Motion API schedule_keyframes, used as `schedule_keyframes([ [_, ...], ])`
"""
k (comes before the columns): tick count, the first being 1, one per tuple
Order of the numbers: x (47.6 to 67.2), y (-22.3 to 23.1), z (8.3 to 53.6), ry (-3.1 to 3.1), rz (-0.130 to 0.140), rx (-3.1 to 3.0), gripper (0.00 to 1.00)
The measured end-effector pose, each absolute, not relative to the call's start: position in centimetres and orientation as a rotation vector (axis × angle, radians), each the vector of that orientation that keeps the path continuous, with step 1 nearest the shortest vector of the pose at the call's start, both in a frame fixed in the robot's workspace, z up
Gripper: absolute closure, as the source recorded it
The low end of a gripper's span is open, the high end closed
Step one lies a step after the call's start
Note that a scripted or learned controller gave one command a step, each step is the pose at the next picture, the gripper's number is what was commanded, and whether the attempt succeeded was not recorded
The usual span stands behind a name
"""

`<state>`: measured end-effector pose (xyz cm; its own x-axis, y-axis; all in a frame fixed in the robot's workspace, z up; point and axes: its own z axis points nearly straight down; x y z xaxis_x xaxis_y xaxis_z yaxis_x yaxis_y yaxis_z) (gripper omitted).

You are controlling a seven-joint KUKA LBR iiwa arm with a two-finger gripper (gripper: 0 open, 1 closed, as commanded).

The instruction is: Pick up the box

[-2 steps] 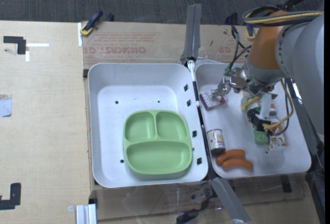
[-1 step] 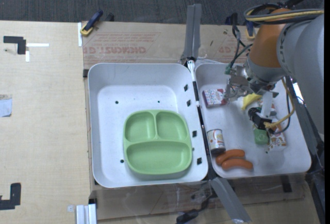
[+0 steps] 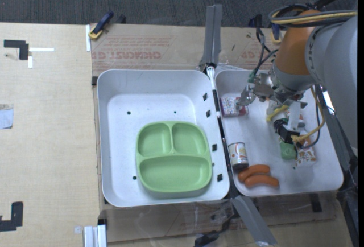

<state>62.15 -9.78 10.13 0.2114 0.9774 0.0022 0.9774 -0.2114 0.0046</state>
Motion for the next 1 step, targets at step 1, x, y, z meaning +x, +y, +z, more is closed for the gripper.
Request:
schedule_keyframes([
  [1,66.15,-9.72,9.55,2.038,0.003,2.384,0.0],
])
